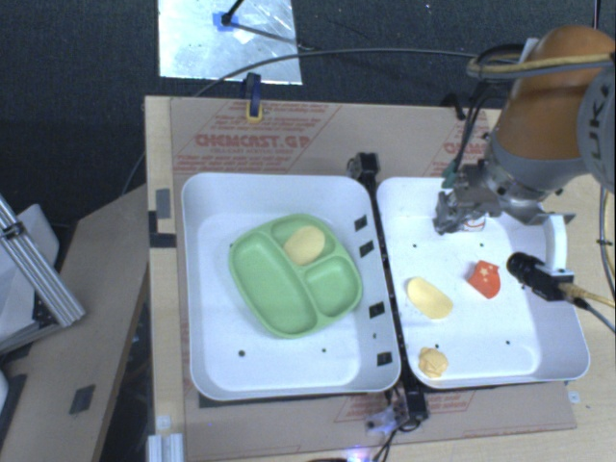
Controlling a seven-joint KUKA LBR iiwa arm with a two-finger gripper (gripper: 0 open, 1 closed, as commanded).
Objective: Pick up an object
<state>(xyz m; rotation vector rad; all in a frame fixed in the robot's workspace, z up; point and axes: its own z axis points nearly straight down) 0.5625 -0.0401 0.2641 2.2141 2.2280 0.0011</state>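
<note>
Right bin (563, 349): a shallow white plastic bin, nearest the arm's side, held 3 loose pieces.
Front piece: a small rounded yellow-tan lump (432, 362) lay near the bin's front wall, too round to show any axis.
Middle piece: a pale yellow oval food-shaped toy (429, 298) lay flat, its long axis running from upper left to lower right, well apart from the walls.
Red piece: a small red-orange blocky toy (484, 279) sat just right of the oval, apart from it, no clear long axis.
Left bin (207, 287): a second shallow white bin carried a green 3-compartment plastic tray (279, 296), with a pale yellow rounded lump (306, 245) in its upper compartment.
Gripper (449, 221): the grey 2-finger gripper hung over the far part of the right bin, behind all 3 pieces; whether it was spread or closed could not be told, and nothing showed in it.
Risk: a straight descent would likely meet bare floor; a grasp along the oval's long axis could slip off its rounded ends.
</note>
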